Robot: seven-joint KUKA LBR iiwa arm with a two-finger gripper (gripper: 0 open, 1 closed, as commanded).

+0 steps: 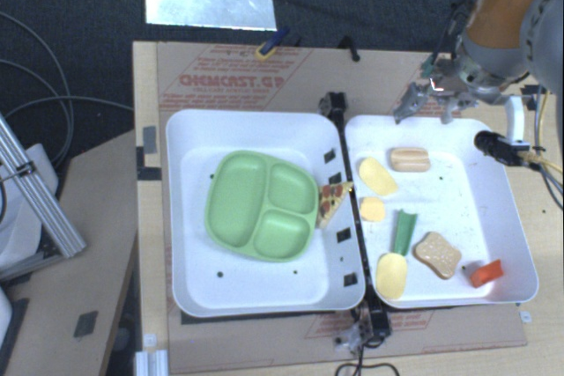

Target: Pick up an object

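Gripper (429,107) hangs over the far rim of the right bin (511,216), fingers spread apart, nothing between them. Closest item: tan bread roll (409,158), just at its 6 o'clock, apart from it. From the roll, yellow pieces (377,177) at 8 o'clock; green stick (404,231), toast slice (437,254) and orange piece (486,273) run toward 5 o'clock. Left bin (189,277) at 9 o'clock bears a green divided plate (261,205); pizza slice (330,200) touches the plate's 3 o'clock edge.
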